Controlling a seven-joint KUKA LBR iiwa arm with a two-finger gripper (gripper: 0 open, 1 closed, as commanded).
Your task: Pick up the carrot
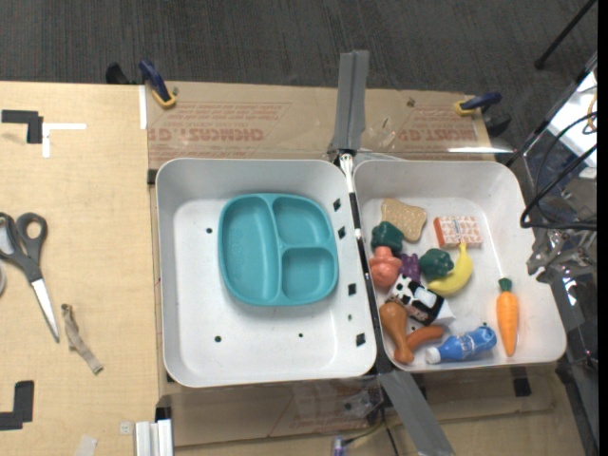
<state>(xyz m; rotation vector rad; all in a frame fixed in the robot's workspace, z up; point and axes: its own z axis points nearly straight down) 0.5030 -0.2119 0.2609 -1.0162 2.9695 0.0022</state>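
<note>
From the camera view, the carrot [507, 321] lies alone at 4 o'clock in the right bin [518, 190], leaf end up. The gripper [556, 255] waits near, at 3 o'clock; I cannot tell its state. It should drop straight down and squeeze the carrot's middle.

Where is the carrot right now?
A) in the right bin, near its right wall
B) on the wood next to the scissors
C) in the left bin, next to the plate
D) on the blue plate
A: the carrot lies in the right bin close to its right wall, just right of the banana, while the blue plate sits in the left bin.
</note>
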